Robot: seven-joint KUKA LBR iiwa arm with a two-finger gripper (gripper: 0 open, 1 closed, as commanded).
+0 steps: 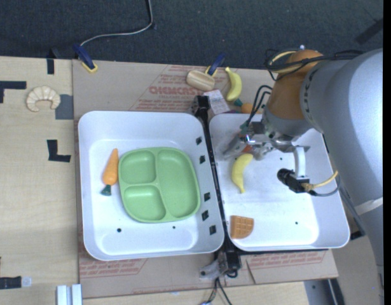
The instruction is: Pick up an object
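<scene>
Where hand [246, 146] meets banana [240, 169], fingers unclear

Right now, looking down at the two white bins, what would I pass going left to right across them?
Carrot → green divided plate → waffle and banana in the right bin, at about the same position → the hand, just above the banana → the grey arm.

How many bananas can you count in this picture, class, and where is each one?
2. One banana lies in the right bin, just below the claw. The other banana lies on the cardboard beyond the bins. The arm may hide more.
</scene>
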